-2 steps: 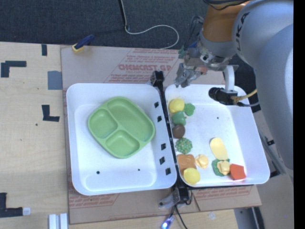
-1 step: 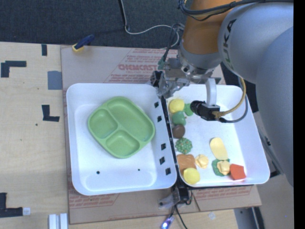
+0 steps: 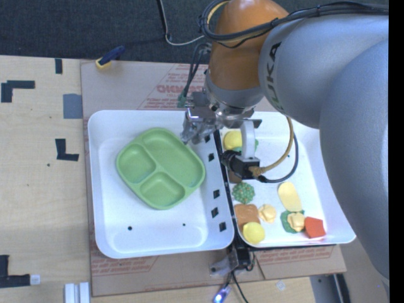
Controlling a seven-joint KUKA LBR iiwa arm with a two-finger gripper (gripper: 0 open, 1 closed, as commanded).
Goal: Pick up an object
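Two white bins are sitting side by side on the bench, the left bin and the right bin. The gripper is hanging over the wall between them, near the top middle of the picture. It is too dark and jumbled to tell how far it is opening, and nothing is showing between its tips. The big grey arm is reaching in from the right side, with its orange band sitting right above the wrist. A green tray with three parts is lying in the left bin. In the right bin, toy foods are lying low down: a yellow ball close to the gripper, a green broccoli, a yellow lemon and a red block.
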